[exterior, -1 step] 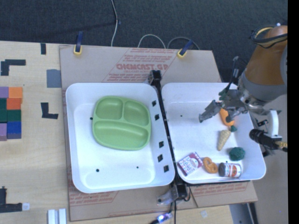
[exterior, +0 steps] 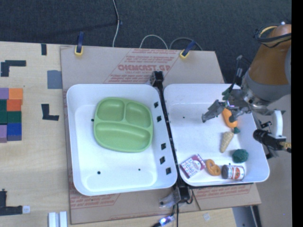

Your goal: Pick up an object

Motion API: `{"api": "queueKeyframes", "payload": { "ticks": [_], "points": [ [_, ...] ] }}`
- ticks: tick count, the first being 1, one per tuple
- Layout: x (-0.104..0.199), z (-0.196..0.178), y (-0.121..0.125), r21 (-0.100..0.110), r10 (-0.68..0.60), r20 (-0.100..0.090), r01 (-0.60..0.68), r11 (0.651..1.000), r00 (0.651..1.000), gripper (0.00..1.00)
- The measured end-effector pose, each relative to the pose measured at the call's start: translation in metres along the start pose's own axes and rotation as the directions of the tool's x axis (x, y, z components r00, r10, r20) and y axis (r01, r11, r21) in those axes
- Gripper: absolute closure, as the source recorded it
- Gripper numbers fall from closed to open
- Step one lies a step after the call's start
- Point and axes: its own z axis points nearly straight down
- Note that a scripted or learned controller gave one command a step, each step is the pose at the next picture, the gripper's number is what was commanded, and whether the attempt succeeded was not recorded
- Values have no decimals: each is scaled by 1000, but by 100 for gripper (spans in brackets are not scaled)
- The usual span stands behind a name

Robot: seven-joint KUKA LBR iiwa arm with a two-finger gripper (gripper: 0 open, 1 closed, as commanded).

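Jaws spread wide beside the orange carrot (exterior: pixel 230 118); cardboard (exterior: pixel 142 66) behind reads "CHEMCAST".

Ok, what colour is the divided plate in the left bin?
Light green: the divided plate lies in the white left bin, seen clearly in the camera view.

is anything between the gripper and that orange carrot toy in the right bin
Nothing visible does. The gripper hangs low in the right bin, directly beside the carrot toy, with bare bin floor around them. The ice cream cone toy lies nearer the camera, off to the side.
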Motion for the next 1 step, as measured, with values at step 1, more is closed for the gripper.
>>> {"api": "queueKeyframes", "payload": {
  "ticks": [1],
  "points": [
    [-6,57,7,3,1,0,-1,1000,1000,0]
  ]
}}
